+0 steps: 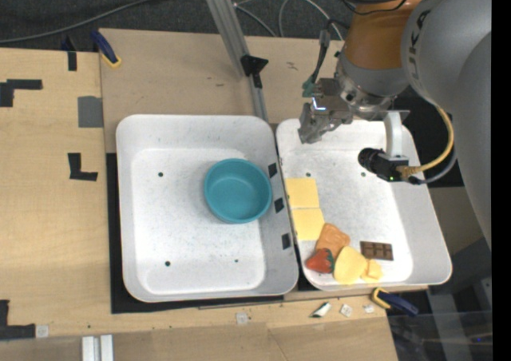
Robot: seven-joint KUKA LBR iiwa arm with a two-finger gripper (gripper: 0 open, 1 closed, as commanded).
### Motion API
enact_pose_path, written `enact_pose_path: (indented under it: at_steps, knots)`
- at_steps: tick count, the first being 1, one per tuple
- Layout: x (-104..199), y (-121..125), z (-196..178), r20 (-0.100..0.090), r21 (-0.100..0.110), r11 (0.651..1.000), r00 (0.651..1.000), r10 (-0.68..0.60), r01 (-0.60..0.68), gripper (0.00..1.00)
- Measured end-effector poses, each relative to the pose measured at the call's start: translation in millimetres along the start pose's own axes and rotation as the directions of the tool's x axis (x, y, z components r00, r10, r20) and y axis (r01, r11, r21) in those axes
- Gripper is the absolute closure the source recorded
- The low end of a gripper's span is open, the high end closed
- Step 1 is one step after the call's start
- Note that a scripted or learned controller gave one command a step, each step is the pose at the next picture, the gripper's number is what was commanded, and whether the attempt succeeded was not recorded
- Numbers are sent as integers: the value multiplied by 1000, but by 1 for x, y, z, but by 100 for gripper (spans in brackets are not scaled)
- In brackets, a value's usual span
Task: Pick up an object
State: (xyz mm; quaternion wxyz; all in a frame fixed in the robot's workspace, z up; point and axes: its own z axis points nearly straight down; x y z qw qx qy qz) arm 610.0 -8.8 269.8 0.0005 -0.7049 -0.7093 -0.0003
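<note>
Approach step, nothing gripped. Pincer [318, 124] hangs over right bin [415, 216] far corner; open or closed: cannot tell. Cheese slices [303, 208], toy food cluster [343, 259] lie nearer bin's front. Bowl [237, 190] left of bin. Next, likely: shift toward cheese, descend.

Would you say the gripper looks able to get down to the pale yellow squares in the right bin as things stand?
Probably yes. The gripper hangs over the right bin, and the yellow squares lie flat and uncovered just beyond it.
</note>
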Motion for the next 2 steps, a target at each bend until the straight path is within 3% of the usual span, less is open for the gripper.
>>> enact_pose_path:
  at_steps: [2]
  knots:
    - [105,29,19,0,0,1000,1000,-1,1,100]
